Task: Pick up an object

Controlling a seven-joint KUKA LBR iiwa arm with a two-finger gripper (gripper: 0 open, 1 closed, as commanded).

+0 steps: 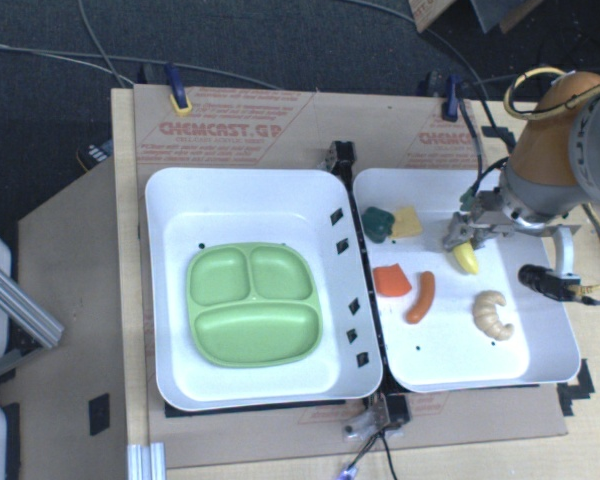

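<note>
Croissant is lying below the fingers, sausage beyond it. Gripper is hanging over the yellow piece, which is sitting just under the fingertips; finger spacing: cannot tell. Risk: an off-centre closure is likely nudging the small piece aside.

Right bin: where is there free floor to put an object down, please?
The right bin has bare floor along its near edge, below the sausage and croissant. The far part is crowded: green piece, yellow piece, orange piece, and the gripper over a small yellow item.
</note>
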